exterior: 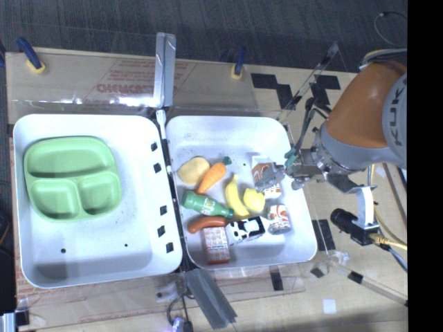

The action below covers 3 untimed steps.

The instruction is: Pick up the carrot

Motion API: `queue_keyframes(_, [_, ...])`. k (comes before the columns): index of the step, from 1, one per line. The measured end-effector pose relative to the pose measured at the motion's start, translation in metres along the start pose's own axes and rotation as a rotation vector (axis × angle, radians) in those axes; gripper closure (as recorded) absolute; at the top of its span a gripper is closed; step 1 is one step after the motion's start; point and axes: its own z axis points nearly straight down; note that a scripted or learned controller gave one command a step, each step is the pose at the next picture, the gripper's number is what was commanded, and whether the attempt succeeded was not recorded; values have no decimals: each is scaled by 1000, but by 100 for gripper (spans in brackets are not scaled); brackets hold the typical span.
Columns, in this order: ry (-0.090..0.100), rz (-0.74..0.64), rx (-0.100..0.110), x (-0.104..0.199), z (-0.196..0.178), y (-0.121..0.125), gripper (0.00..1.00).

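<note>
Orange, tapered, lay the carrot [213,176] in the right bin [228,126], towards ten o'clock of the clutter; green stub end up at one o'clock, thicker end down at seven o'clock; touched the yellow potato [193,170] on its nine o'clock side, sat just beside the banana [235,198] at four o'clock, with the green bottle [205,203] just below at six o'clock.

Looked like moulded plastic, so judged light, stiff and smooth; likely to skid or roll out of a pinch near the narrow tip; not fragile. Best taken across the middle of its length, fingers closing along the ten-to-four line, square to its long axis; little room on the potato side, so care needed not to nudge the neighbours.

Hovered at the bin's three o'clock rim, the gripper [294,168], beside a small packet [264,171] and well apart from the carrot; could not tell how wide it stood; nothing seen in its hold. Left bin [90,261] held a green tray [71,177].
</note>
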Motion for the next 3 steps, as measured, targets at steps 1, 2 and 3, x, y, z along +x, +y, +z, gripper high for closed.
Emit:
queue_keyframes(1, [-1,153,-2,65,149,63,0])
queue_keyframes(2, [-1,153,-3,64,138,63,100])
queue_keyframes(3, [0,209,-3,40,126,145,100])
